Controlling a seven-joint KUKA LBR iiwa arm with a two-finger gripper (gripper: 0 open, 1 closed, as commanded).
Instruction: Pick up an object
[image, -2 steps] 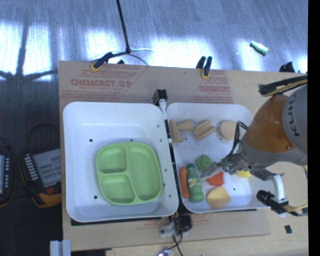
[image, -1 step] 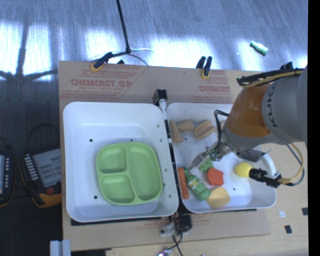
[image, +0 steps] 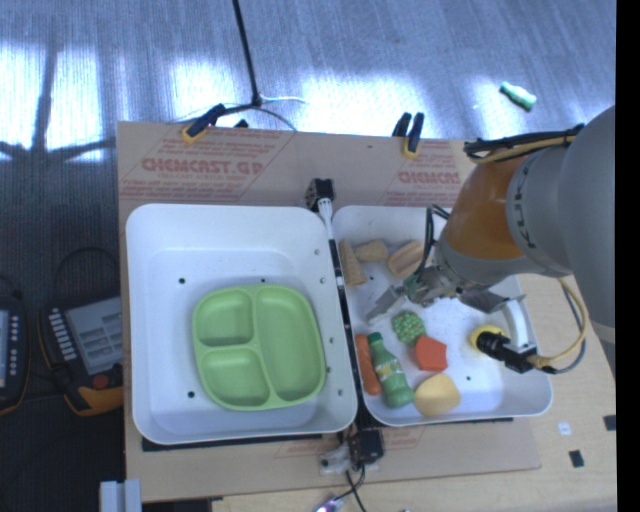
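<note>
The worktop, a brown board printed with red lettering, carries two shallow white bins side by side. The left bin holds a pale green divided plate, lying flat toward its right half, with three compartments. A black connector sits at the top of the seam between the bins.

The right bin holds the small items. Along its left wall lie a tan bread-like piece and, lower, an orange carrot touching a green bottle. Two more tan pieces rest near the top. A green broccoli piece sits in the middle, with a red piece just beside it and a yellow rounded fruit below.

The hand hangs low above the broccoli, its two metal fingers spread apart and pointing left, with nothing between them. The grey arm with its orange band reaches in from the right.
</note>
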